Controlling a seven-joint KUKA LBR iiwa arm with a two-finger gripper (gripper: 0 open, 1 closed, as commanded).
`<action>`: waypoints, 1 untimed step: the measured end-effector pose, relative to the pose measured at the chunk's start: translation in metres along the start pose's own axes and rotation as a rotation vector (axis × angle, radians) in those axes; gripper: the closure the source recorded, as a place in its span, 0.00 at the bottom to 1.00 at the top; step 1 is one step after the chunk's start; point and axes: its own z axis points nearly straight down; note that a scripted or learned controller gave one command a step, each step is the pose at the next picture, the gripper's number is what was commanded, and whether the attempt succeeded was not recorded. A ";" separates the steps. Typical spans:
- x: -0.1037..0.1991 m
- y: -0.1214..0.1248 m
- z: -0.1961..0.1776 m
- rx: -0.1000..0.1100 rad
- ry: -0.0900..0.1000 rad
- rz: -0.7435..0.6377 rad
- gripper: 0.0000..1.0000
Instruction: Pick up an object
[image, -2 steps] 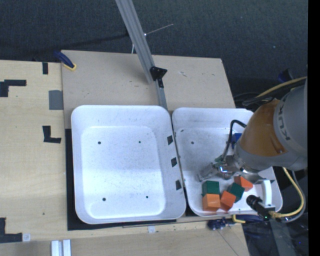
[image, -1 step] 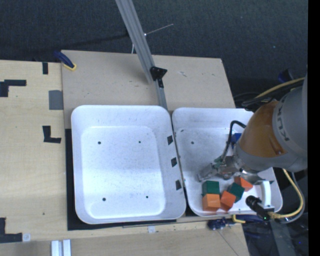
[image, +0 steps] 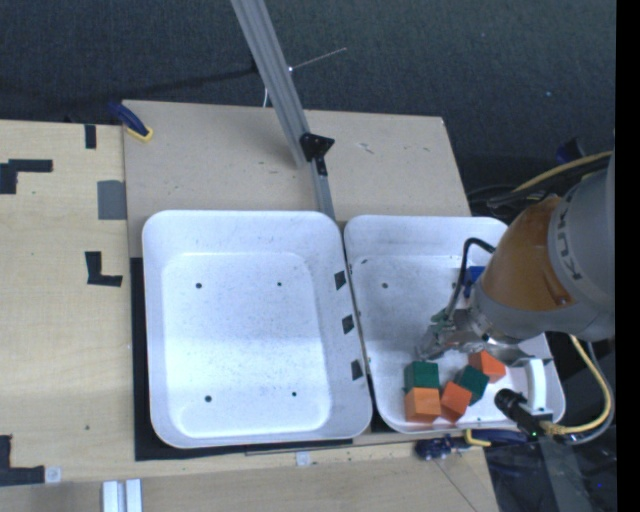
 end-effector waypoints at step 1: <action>0.011 0.001 -0.055 -0.007 -0.002 -0.001 1.00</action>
